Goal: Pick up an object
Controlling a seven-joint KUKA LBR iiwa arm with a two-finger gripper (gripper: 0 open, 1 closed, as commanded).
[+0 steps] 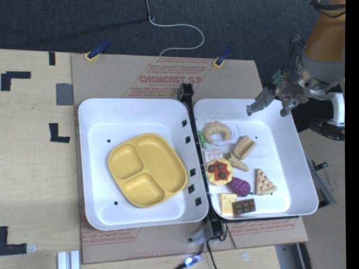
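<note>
The right bin [291, 144] holds several toy foods: a croissant [217, 130], a bread roll [244, 146], a small round pizza [219, 171], purple grapes [240, 186], a pizza slice [263, 182], a yellow cheese block [226, 200] and a chocolate piece [244, 207]. My gripper [270, 106] hangs over the bin's far right corner. It is open, its two fingers are spread wide, and nothing sits between them. It is up and to the right of the bread roll, well apart from all the food.
The left bin [92, 150] holds a yellow divided tray [147, 168]. A black divider with clips [193, 150] runs between the bins. Cardboard lies under both bins, and a white cable [179, 32] loops at the back.
</note>
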